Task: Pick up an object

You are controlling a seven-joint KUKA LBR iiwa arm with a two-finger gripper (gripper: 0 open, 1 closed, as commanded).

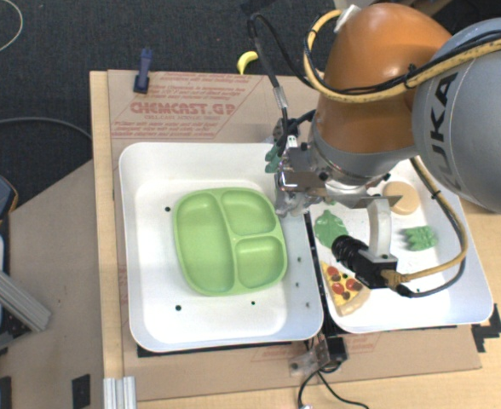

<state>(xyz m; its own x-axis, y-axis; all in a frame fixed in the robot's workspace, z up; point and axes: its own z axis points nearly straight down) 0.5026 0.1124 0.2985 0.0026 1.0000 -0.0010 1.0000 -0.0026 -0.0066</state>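
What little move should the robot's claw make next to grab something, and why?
I'd guess a short shift to sit right above the green leafy toy. The claw hangs over the left wall of the right bin, and that toy lies nearest to it inside the bin, so it looks like the easiest thing to try for.

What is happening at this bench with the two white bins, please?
A grey KUKA arm with an orange band reaches in from the right, and its gripper hangs over the edge between the left shallow white bin and the right shallow white bin. I cannot tell whether it holds anything. The left one holds a green divided plastic plate. The right one holds a toy pizza slice, a green leafy piece, a second green piece and a tan round disc.
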